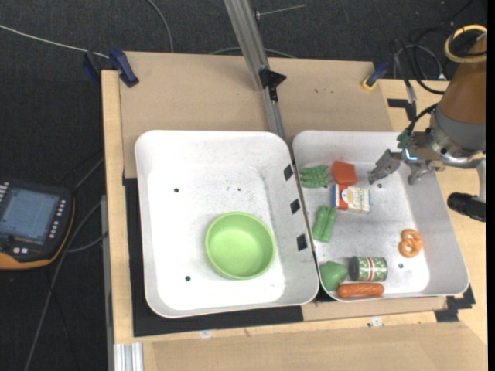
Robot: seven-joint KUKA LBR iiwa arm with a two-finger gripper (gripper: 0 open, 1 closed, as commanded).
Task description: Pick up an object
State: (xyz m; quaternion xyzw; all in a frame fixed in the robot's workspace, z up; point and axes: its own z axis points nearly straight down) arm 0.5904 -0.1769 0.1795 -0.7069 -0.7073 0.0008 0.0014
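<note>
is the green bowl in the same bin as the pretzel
No, the round green plastic bowl sits in the left white bin, while the small orange pretzel lies in the right white bin.

The counter (201,91) is a pale wooden board with a bare strip along its far edge. Two shallow white bins sit on it side by side, touching: the left bin (166,168) toward the left edge, the right bin (433,246) reaching the right edge. Blue clamps (124,66) grip the far corners. A black mat (224,315) shows under the bins near the front edge.
</note>
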